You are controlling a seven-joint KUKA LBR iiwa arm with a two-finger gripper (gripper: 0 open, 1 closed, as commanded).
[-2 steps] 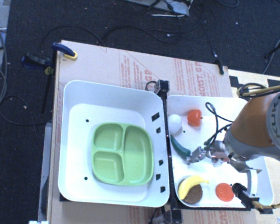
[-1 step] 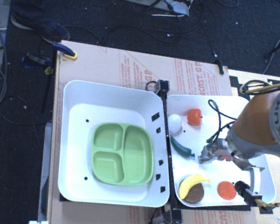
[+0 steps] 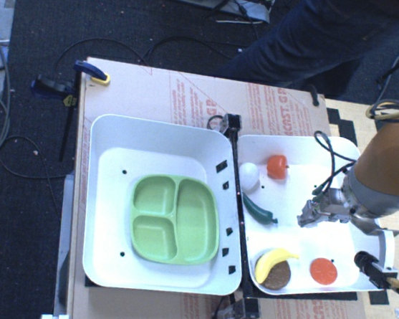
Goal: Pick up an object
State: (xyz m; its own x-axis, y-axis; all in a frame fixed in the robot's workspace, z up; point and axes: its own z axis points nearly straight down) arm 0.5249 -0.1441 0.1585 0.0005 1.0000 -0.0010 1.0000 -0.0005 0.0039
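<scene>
Camera view: the arm [image 3: 393, 168] reaches in from the right, wrist bent down over the right bin [image 3: 298, 147]. Its gripper [image 3: 311, 215] hangs low above the bin floor; how far it is open cannot be told, and nothing visibly sits in it. Just beside it to the left lies a green pickle [image 3: 258, 210]. Farther off lie a white egg [image 3: 248, 173], an orange-red piece [image 3: 277, 166], a banana [image 3: 271, 261] touching a brown disc [image 3: 279, 275], and a red disc [image 3: 324, 271]. The left bin [image 3: 100, 201] holds a green divided tray [image 3: 175, 219].
</scene>
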